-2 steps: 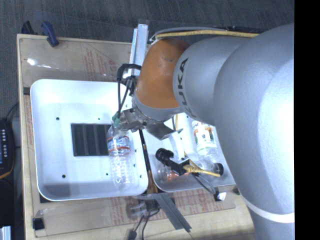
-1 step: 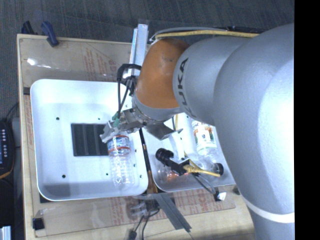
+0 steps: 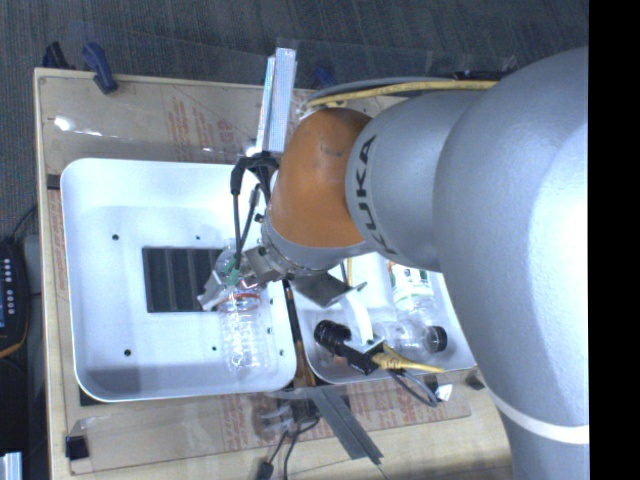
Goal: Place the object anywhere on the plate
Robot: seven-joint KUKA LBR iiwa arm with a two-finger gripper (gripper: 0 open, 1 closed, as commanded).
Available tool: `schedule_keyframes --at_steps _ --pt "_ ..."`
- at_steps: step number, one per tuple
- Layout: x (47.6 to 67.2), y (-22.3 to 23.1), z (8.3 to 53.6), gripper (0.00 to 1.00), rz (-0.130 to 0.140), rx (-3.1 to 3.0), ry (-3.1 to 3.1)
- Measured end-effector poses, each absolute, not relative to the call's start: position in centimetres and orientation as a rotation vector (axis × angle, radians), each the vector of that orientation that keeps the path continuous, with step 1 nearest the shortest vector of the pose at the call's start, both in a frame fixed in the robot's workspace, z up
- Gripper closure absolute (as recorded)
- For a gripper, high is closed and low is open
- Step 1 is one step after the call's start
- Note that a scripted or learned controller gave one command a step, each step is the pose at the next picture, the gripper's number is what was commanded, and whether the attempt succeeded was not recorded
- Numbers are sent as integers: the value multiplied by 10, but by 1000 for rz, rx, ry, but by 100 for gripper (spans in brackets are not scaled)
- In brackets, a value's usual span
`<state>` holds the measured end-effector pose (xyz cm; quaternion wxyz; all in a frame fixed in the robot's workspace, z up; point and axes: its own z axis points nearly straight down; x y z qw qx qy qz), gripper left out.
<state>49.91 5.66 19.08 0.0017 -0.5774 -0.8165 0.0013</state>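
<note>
Jaws hang over the left bin, at the neck end of a clear bottle. The wrist hides them enough that I cannot tell whether they are closed on the neck or merely above it. The bottle lies near the bin's front right corner, with its neck toward the jaws and its body stretched toward the near wall. The plate, a dark ribbed rectangle, lies flat in the middle of the bin. The bottle sits just off the plate's right edge, not on it.

By its look, the bottle is empty thin plastic: very light, smooth and slippery, and soft in the body. A squeeze across the middle would likely dent it or let it squirt out sideways. It is also round and would probably roll if nudged or dropped on its side, though the plate's ribs may help stop it. The neck and cap are the stiff part and the safest hold. It does not look fragile, so a short drop onto the plate should do no harm.
</note>
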Motion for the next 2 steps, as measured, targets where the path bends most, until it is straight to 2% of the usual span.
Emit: schedule_keyframes --at_steps 1,2 --pt "500 57 200 100 5 -1806 -2566" --pt "542 96 219 100 2 -1800 -2573"
